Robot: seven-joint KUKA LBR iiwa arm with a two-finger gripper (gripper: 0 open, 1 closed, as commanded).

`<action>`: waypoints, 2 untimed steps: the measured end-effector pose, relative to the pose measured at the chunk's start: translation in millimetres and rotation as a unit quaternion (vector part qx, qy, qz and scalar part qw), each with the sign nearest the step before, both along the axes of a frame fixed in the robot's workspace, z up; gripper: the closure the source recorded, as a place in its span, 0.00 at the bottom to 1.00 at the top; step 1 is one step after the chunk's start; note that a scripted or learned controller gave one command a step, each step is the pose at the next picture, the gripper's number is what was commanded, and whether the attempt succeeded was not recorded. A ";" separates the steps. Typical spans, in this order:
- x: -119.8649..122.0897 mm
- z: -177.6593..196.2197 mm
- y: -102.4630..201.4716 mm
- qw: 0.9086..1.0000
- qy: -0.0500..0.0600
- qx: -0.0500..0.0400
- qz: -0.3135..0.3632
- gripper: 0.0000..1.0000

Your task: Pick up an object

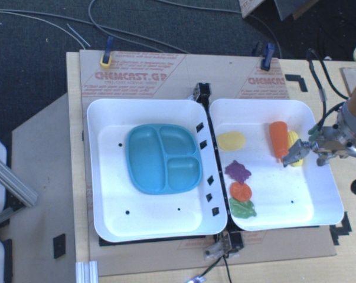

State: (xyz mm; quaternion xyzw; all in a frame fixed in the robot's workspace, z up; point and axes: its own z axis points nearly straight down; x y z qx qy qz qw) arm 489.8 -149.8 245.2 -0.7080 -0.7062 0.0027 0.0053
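Observation:
In the right bin (319,208) an orange cylinder (278,138) lies upright in the view, with a small yellow piece (293,139) against its right side. My gripper (309,156) hovers at the bin's right side, just right of and below these two. It is open, and its left finger (296,154) sits at the lower edge of the yellow piece with nothing between the fingers. Near the bin's left wall lie a yellow oval toy (231,140), a purple toy (238,171), a red-orange toy (241,190) and a green toy (242,209).
The left bin (107,217) holds a blue divided plate (164,158). A black divider rail (208,158) runs between the bins. Cables (319,81) hang near the arm at the right. Bare white floor spans the right bin's lower middle.

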 end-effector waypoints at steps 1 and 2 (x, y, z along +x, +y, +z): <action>2.2 4.7 0.2 1.000 -0.005 -0.001 0.002 0.00; 0.7 -58.7 0.0 1.000 -0.002 0.000 0.001 0.00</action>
